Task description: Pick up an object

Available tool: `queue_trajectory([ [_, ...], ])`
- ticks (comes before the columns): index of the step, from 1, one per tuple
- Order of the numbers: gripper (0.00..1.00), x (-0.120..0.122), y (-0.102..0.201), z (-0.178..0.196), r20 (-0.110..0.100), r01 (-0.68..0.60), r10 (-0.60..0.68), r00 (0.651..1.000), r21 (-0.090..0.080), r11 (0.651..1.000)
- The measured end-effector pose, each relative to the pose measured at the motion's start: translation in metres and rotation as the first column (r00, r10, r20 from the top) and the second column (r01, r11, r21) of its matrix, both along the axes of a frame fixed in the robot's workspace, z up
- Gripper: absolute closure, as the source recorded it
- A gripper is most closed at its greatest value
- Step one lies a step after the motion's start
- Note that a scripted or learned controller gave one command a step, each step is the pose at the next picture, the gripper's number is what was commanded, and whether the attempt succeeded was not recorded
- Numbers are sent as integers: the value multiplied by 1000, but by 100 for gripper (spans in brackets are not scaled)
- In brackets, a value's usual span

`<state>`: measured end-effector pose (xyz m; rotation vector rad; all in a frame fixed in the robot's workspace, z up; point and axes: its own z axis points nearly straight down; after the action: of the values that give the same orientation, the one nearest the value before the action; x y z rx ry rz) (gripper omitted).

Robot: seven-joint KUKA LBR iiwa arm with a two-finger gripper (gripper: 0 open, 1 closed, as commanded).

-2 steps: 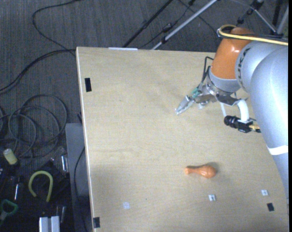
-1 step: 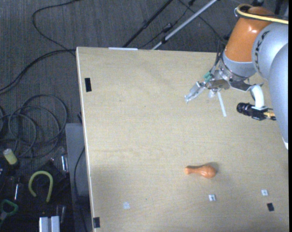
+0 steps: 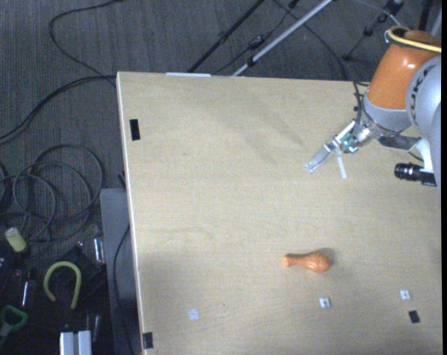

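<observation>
A small orange pear-shaped object (image 3: 309, 262) lies on its side on the pale wooden bench top (image 3: 223, 191), towards the front right, its narrow end pointing left. My gripper (image 3: 326, 168) hangs at the right side of the bench, well behind the orange object and a little to its right. Its two light fingers (image 3: 314, 164) are spread apart and point down-left, with nothing between them. The grey arm with its orange band (image 3: 400, 72) comes in from the right edge.
Small square markers (image 3: 324, 302) dot the front of the bench, and a black tag (image 3: 134, 129) sits near its left edge. Cables (image 3: 46, 191) and tools lie on the floor at left. Stand legs (image 3: 297, 21) cross behind the bench.
</observation>
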<state>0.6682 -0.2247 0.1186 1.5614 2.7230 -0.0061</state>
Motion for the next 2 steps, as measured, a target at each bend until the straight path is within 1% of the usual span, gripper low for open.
queue_trajectory([
  [1,0,1,3,-27,0,-40,40,999,0,999],
  [2,100,2,4,-17,3,-40,40,999,-1,999],
])
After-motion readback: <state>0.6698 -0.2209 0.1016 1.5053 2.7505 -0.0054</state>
